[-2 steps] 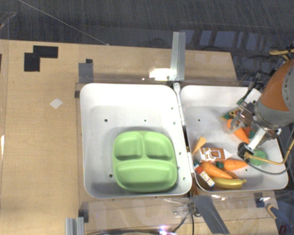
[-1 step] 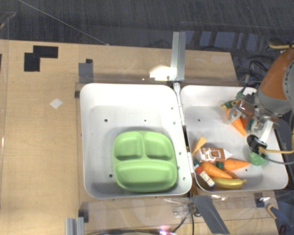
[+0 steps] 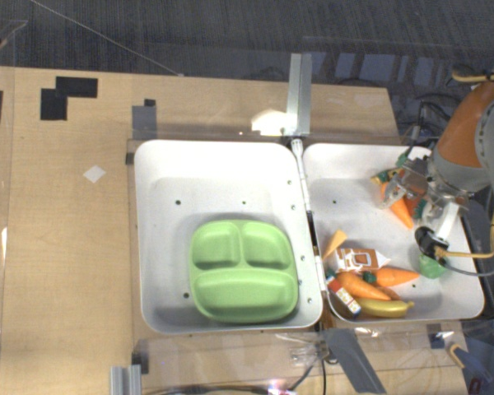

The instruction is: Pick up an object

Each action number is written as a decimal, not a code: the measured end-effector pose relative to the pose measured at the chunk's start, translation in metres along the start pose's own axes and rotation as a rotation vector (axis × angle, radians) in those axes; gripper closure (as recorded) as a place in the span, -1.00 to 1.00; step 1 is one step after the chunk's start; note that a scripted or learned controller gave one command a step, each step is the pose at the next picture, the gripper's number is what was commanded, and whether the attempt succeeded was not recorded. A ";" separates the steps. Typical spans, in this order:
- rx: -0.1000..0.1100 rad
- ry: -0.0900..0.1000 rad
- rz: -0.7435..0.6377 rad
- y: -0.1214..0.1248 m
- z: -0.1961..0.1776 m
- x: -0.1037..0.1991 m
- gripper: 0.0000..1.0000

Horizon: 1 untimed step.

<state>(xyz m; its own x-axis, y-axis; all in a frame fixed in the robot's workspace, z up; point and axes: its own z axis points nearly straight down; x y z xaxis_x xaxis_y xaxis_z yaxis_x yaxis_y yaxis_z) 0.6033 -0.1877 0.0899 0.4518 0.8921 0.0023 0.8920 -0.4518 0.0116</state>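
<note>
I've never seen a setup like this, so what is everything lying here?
Bins: two, white, side by side on the bench.
Plate: one, green, three compartments, in the left bin.
Banana: one, yellow, right bin's near edge.
Carrots: two, orange, near the banana.
Carton: one, white and brown, beside the carrots.
Orange piece: one, by the gripper; kind unclear.
Arm: one, grey and orange, over the right bin.
Gripper: one, above the orange piece.

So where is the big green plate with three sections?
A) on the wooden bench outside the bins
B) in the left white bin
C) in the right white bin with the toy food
B: the green plastic three-section plate lies on the floor of the left shallow white bin, toward its front.
</note>
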 end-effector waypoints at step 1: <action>-0.004 0.005 -0.009 0.002 -0.014 0.004 1.00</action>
<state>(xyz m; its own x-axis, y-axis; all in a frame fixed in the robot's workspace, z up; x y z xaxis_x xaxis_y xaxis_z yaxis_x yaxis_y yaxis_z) 0.6065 -0.1845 0.1035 0.4437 0.8961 0.0072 0.8960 -0.4438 0.0151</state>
